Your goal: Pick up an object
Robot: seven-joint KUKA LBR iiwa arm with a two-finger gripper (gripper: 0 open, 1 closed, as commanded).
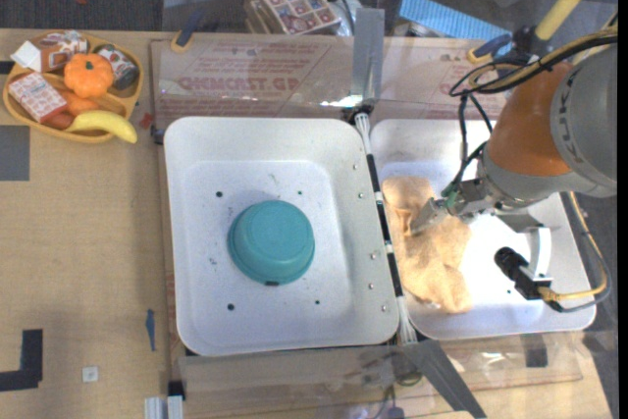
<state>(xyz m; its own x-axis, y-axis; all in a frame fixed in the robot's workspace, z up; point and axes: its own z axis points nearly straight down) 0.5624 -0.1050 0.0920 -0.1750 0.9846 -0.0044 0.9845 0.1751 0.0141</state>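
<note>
Gripper (429,214) down on the tan cloth (432,245) in the right bin (559,324).

From where I stand, the fingertips meet the upper part of the cloth, and I cannot tell whether they are parted or pinched on the fabric. The cloth lies crumpled along the left side of the right bin, close to the divider between the two bins. Above the fingers, the wrist rises to the orange band (530,128) and the grey arm (599,118), which enters from the right. In the left bin (196,152) a teal bowl (272,241) sits upside down near the centre, well apart from the gripper. A tray of toy food (74,88) rests on the bench at far left.
</note>
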